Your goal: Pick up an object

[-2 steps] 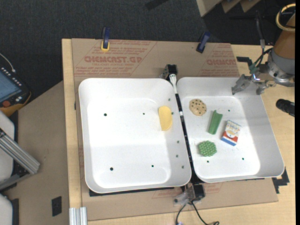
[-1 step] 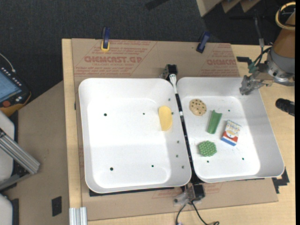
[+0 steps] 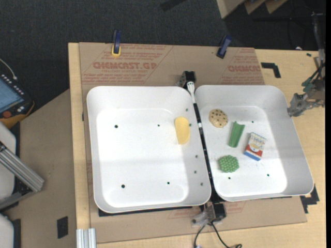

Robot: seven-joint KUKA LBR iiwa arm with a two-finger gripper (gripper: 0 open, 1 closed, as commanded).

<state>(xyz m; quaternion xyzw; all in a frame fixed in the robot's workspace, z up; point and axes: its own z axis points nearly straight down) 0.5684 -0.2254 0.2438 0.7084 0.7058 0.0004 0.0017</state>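
Camera view: tool (image 3: 300,103) at right bin's (image 3: 295,138) far-right rim; open/closed state can't be told. Small carton (image 3: 255,146) sits in right bin, right of green block (image 3: 236,134). Prob. light, stiff; grip across its narrow sides.

The tool (image 3: 304,99) hangs at the far right edge — small, grey, mostly cut off; its arm barely shows.
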